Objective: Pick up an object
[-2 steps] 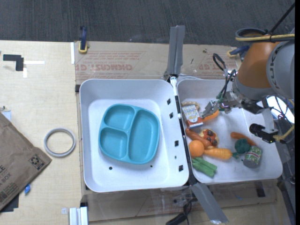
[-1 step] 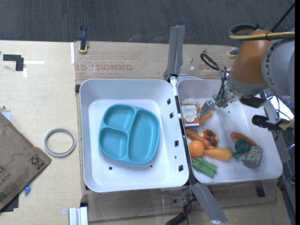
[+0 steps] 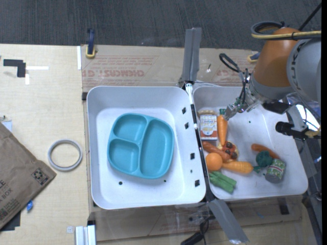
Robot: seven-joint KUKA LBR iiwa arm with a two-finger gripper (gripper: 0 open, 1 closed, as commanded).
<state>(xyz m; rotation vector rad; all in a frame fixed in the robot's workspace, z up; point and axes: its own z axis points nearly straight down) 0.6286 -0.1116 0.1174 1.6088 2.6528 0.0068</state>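
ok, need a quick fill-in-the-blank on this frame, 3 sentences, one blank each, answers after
1. The blue divided plate lies in the ____ bin of the camera view.
2. The plate has ____ compartments.
3. The upright carrot lies in the right bin, right next to the snack packet on the side toward the ____ bin.

Missing words: left; three; left

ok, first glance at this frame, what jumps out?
The blue divided plate alone in the left bin, bright against the white. Then the heap of toy food at the right bin's left side: an upright carrot, an orange, green pods. The gripper hangs just above that carrot.
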